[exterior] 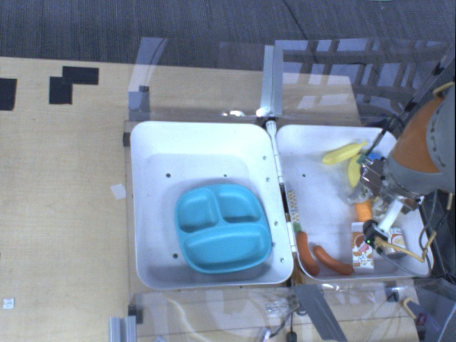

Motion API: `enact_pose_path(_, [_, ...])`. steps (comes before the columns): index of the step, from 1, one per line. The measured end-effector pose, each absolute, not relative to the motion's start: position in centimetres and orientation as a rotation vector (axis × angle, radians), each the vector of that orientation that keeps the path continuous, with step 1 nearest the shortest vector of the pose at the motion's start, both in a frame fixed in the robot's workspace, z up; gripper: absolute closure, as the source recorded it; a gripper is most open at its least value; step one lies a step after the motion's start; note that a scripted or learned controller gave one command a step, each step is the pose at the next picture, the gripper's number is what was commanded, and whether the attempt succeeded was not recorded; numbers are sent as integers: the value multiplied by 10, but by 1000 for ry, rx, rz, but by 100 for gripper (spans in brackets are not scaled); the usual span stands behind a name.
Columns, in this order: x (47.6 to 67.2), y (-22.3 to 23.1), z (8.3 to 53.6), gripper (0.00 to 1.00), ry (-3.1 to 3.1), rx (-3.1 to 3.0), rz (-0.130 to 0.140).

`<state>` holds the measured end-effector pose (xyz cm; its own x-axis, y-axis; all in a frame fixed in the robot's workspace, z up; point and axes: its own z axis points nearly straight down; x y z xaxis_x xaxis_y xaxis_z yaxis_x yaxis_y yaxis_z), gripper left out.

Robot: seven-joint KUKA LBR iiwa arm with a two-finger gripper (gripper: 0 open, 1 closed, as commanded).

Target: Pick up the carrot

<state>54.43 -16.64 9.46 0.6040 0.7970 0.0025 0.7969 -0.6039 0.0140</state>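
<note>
The carrot [363, 210] shows as a small orange piece on the floor of the right bin [313, 191], toward its right side. My gripper [372, 191] hangs right over it, coming down from the grey arm with the orange band [419, 142]. The gripper's body hides the upper part of the carrot. Whether the carrot is touched or held cannot be made out.
A yellow banana [345, 152] lies at the back of the right bin, with another yellow piece [354, 173] beside the gripper. Two reddish sausages [332, 261] and a small printed carton [363, 249] lie at the front. The left bin [153, 191] holds a blue divided plate [224, 226].
</note>
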Motion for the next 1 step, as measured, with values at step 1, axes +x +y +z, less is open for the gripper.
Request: enact_pose_path(1, [604, -126, 185, 100, 1557, 2725, -1])
